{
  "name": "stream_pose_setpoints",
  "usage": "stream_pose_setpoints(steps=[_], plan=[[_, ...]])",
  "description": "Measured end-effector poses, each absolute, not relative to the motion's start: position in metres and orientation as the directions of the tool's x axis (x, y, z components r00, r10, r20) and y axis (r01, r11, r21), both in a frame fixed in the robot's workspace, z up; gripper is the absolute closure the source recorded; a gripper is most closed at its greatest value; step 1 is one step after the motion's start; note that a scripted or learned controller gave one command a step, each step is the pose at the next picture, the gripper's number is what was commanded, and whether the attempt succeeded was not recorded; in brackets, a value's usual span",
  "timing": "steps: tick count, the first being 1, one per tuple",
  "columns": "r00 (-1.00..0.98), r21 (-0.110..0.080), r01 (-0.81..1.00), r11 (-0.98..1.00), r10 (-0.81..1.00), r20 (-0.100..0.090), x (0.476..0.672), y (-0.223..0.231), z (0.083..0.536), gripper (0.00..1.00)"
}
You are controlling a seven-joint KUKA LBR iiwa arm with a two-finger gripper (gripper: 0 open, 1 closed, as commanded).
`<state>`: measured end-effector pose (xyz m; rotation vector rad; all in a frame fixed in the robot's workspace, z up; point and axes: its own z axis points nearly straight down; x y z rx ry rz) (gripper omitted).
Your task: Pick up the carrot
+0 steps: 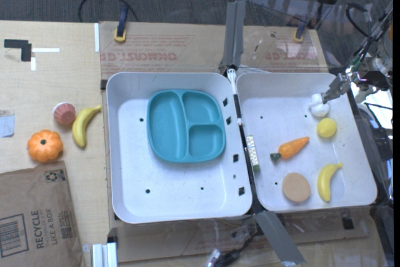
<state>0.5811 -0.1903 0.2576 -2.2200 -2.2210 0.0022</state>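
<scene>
Gripper [329,94] hangs over the right bin's [269,87] far right corner; whether it is wide or narrow cannot be told. A white ball [319,110] lies just below it, a yellow ball [327,128] nearer. A biscuit-coloured disc [296,187] and a banana [327,181] lie nearer still. The left bin [125,134] holds a teal divided plate [186,125]. The carrot [292,148] lies mid-bin, well apart from the gripper, toward the left and front.

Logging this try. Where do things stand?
Pincer at right bin's far edge, above white ball. Carrot untouched mid-bin. Lemon between them.
</scene>
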Motion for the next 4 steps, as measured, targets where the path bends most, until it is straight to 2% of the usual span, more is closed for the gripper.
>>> stream_pose_setpoints(steps=[1,2,3,4], plan=[[0.022,0.000,1.000,-0.022,1.000,0.004,0.570,-0.217,0.105,0.00],[-0.032,-0.002,0.999,0.032,0.999,0.000,0.558,-0.134,0.091,0.00],[-0.029,-0.003,1.000,0.029,1.000,0.000,0.557,-0.135,0.100,1.00],[-0.404,-0.001,0.915,0.404,0.915,-0.001,0.552,-0.056,0.191,1.00]])
